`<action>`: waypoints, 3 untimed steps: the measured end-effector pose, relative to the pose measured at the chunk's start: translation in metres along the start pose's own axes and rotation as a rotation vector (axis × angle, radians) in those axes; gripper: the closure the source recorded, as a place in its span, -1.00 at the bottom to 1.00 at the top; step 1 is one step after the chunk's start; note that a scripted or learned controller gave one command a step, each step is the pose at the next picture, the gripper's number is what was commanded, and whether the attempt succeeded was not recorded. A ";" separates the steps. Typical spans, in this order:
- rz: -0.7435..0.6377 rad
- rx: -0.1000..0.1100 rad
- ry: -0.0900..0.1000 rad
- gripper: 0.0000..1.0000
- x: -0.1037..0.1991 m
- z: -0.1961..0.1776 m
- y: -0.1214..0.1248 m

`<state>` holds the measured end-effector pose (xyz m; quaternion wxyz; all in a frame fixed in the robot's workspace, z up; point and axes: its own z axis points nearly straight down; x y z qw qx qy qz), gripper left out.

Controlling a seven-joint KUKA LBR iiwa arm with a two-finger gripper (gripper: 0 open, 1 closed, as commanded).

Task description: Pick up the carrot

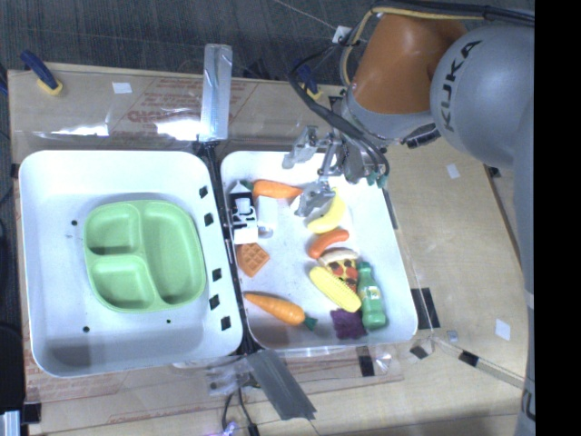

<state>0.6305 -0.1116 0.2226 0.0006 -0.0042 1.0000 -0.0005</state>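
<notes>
"KUKA" on the grey arm [472, 80]

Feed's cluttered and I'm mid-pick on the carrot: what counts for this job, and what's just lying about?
Job:
carrot
gripper
right bin

Lying about:
waffle
corn
green bottle
grapes
banana
green tray
left bin

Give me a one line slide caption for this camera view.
Gripper hovers in the right bin between two carrots; green tray in left bin.

hand [320, 182]: fingers' spread unclear | purple item [344, 322]: partly under green bottle [369, 294] | arm [472, 71]: cut by top edge
</notes>
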 end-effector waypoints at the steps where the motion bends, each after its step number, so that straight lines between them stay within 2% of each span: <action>1: 0.017 -0.002 0.009 -1.00 -0.004 0.134 0.001; 2: 0.010 -0.001 -0.001 1.00 -0.007 0.119 0.003; 3: -0.089 -0.001 -0.011 1.00 0.034 0.025 0.062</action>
